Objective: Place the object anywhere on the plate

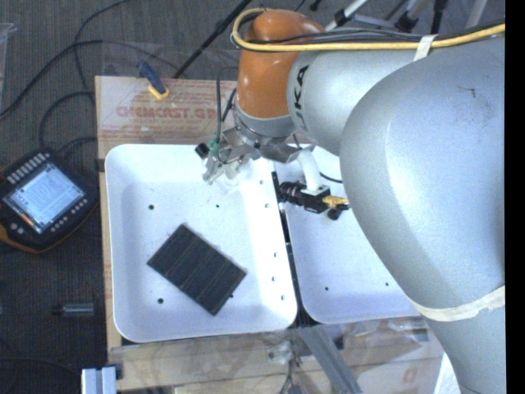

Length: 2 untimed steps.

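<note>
One dark plate, right bin half-hidden.

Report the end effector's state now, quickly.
End effector: above the far edge of the left bin; open or closed cannot be told. The dark plate lies apart from it.

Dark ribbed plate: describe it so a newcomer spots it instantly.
Start at the left white bin. In its lower middle the dark ribbed plate lies flat, turned diagonally. It's the bin's one dark rectangle; the gripper hangs over the far rim, apart from it.
</note>
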{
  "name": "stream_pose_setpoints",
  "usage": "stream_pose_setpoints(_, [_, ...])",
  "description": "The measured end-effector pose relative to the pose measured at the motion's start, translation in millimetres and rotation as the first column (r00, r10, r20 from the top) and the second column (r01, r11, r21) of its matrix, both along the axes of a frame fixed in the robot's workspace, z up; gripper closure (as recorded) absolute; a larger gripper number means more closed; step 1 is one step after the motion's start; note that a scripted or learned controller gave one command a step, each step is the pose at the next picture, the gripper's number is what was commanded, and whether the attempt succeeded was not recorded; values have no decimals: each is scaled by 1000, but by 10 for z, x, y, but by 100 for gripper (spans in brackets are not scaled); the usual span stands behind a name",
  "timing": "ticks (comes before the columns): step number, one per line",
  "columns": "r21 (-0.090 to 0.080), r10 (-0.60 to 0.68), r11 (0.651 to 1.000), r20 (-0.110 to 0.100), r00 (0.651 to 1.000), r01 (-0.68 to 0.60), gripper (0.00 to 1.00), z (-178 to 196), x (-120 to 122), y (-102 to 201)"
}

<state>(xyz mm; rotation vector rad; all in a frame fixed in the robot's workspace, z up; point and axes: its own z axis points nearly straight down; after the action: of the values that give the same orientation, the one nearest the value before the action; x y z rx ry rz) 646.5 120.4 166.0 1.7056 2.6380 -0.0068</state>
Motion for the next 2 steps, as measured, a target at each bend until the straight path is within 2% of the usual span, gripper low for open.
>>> stream_pose_setpoints(1, [3, 326, 945, 2, 945, -326, 100, 721, -255, 287])
stream_pose_setpoints(2, [1, 621, 784, 4, 784, -621, 100, 1906, -53, 749])
